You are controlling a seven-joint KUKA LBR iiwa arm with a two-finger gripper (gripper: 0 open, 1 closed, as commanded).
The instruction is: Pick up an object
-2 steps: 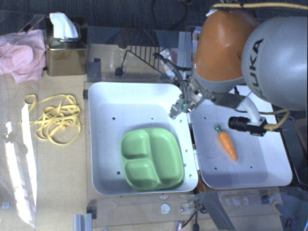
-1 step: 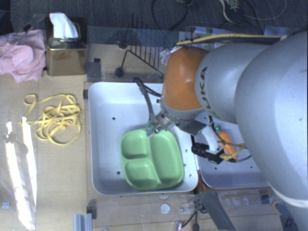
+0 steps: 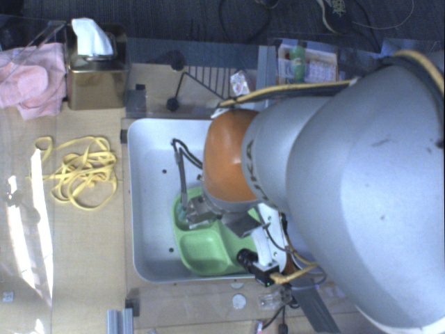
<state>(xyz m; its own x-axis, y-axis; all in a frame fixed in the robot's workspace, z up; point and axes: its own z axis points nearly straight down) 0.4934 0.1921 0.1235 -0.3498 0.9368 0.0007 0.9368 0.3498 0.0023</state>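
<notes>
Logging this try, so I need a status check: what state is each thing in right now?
hand: down in the bin, at the green object; grip hidden.
green object: lying in the bin, partly under the arm.
white bin: holding the green object.
yellow cord: loosely tangled on the bench.

Wooden bench (image 3: 83,256) bears a white bin (image 3: 149,186); yellow cord (image 3: 80,169); tissue box (image 3: 94,75).

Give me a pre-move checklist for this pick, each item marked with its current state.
1. Target in bin: green bowl lies in the white bin - ok.
2. Gripper over the bowl's rim - ok.
3. Grip on bowl confirmed - cannot tell; the arm hides much.
4. Bowl upright, hollow facing up - ok.
5. Black cable beside the gripper free of the bowl - cannot tell.
</notes>
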